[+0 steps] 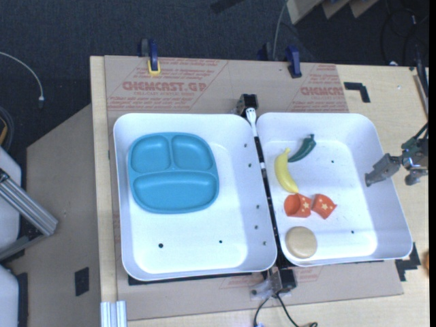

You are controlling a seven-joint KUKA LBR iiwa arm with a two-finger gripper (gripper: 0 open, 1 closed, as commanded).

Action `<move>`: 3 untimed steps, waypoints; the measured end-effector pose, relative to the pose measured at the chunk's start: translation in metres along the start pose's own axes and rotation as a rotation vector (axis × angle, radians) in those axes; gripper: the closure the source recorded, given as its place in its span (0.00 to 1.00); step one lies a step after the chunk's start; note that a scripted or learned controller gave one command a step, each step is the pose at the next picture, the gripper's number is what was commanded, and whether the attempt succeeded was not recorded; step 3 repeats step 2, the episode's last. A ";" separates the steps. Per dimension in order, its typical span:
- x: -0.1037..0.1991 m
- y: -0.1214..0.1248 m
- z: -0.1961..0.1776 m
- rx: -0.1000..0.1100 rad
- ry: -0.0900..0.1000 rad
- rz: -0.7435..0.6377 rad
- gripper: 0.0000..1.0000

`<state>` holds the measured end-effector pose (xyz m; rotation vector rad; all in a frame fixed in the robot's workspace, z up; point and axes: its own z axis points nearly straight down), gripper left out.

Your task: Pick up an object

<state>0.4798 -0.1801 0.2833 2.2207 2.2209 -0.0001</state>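
Observation:
The right bin [354,131] holds a yellow banana [285,172], a dark green pepper [303,148], two red pieces [297,206] [323,206] and a round tan bun [301,242]. My gripper [396,174] hangs over that bin's right rim, well to the right of the objects. It is open, and nothing sits between its fingers [378,174].
A blue divided plate [174,172] lies in the left bin [235,244]. A black divider with a cable runs between the two bins. Blue clamps sit at the bench's far edge.

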 end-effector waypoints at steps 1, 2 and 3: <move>-0.001 0.000 0.064 0.008 0.003 0.001 0.00; 0.005 0.002 0.126 0.008 0.004 0.000 0.00; 0.005 0.002 0.126 0.008 0.004 0.000 0.00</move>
